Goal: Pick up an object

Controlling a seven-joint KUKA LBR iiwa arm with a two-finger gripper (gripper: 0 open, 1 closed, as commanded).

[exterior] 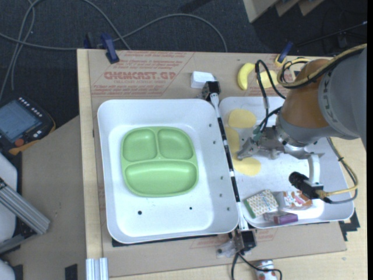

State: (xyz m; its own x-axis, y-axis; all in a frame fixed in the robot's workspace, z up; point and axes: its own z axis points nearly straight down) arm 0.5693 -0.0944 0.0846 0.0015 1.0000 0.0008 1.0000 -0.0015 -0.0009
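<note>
Yellow pieces, three of them, lie along the right bin's (341, 212) left side; the gripper (247, 149) hangs among them, fingers apart, gripping nothing. One green tray (159, 161) fills the left bin (111, 121).

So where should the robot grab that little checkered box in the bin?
The little checkered box lies flat near the front edge of the right bin, with a purple thing and a red-and-white packet close beside it. Probably best to come straight down from above and pinch its two long sides, since its top face is open and a sideways approach would bump those neighbours.
</note>
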